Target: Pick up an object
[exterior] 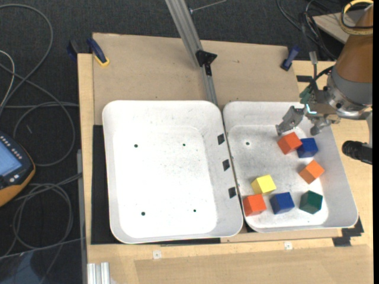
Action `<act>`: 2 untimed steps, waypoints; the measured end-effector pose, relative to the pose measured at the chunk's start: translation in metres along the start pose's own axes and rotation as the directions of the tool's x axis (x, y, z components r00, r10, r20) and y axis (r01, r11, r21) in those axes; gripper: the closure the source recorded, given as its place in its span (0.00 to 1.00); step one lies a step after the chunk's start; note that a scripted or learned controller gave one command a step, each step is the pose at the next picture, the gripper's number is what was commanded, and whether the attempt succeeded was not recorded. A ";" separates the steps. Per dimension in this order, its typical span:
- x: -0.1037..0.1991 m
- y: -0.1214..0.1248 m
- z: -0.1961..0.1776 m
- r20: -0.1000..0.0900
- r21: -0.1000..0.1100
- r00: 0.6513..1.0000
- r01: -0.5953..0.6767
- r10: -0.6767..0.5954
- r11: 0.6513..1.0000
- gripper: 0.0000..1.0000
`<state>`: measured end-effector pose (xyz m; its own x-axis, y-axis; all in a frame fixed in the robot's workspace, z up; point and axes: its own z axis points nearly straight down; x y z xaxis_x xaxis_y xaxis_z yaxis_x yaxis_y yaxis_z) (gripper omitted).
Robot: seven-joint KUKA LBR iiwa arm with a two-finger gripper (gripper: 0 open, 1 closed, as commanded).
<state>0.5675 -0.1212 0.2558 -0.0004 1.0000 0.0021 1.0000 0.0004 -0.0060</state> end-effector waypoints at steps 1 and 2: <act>0.000 0.000 -0.002 0.001 -0.004 1.000 0.000 0.000 1.000 0.00; -0.001 0.006 0.059 0.000 0.001 1.000 0.000 0.000 1.000 0.00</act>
<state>0.5733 -0.1219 0.1969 -0.0003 1.0000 0.0018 1.0000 0.0003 -0.0074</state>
